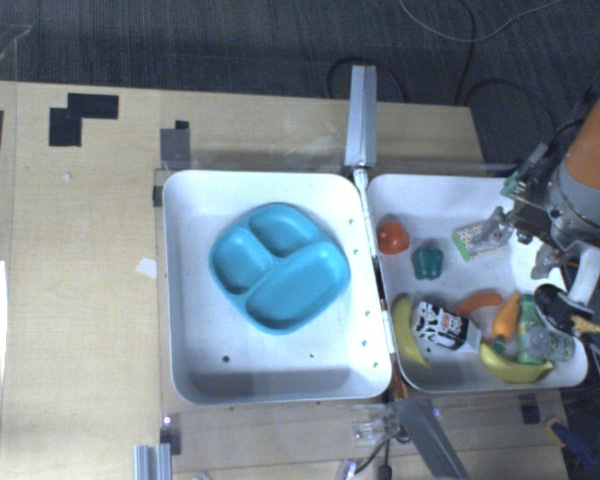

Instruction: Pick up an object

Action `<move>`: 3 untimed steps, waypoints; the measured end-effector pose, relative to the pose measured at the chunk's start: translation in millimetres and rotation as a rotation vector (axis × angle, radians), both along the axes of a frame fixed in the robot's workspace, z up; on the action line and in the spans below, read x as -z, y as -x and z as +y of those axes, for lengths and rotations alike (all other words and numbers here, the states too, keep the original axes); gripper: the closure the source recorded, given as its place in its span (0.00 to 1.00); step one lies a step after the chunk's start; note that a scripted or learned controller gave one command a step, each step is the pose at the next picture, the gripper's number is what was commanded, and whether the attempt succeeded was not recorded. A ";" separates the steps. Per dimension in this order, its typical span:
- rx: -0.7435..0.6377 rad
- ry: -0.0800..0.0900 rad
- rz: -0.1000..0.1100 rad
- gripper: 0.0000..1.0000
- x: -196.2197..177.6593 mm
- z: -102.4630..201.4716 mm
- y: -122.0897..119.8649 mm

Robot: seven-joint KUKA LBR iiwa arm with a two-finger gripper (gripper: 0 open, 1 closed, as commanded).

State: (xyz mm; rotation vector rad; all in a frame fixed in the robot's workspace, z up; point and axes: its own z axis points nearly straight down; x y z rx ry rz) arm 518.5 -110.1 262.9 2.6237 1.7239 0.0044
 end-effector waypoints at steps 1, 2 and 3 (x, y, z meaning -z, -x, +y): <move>-0.111 0.000 -0.004 0.00 156.9 -62.9 18.5; -0.147 0.003 -0.008 0.00 174.3 -68.1 -59.0; -0.177 0.003 -0.005 0.00 174.9 -73.9 -86.8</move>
